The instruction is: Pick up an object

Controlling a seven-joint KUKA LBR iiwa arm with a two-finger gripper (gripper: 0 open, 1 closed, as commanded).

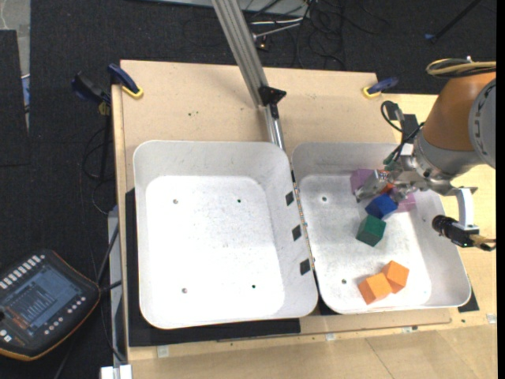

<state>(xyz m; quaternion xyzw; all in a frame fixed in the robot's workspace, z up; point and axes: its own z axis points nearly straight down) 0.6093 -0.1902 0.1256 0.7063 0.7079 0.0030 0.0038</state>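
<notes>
1. Nearest the camera, down at the left corner, a teach pendant [35, 305] lies on the dark floor with its screen lit.
2. In the right bin [331, 290], two orange blocks: orange block [374, 287] and, touching its upper right side, a second orange block [397, 275], both near the front wall.
3. A little further back, a green cube [371, 230] sits tilted on the bin floor.
4. Just behind it, a blue block [381, 205], touching or almost touching the green one.
5. Right above the blue block, the gripper [392, 181] is down among the blocks; whether it is clenched or released, I cannot tell.
6. A purple block [362, 181] sits just left of the gripper.
7. The left bin [150, 212] lies alongside, white and speckled.
8. At the back, a metal pole [241, 42] slants across the bench.
</notes>
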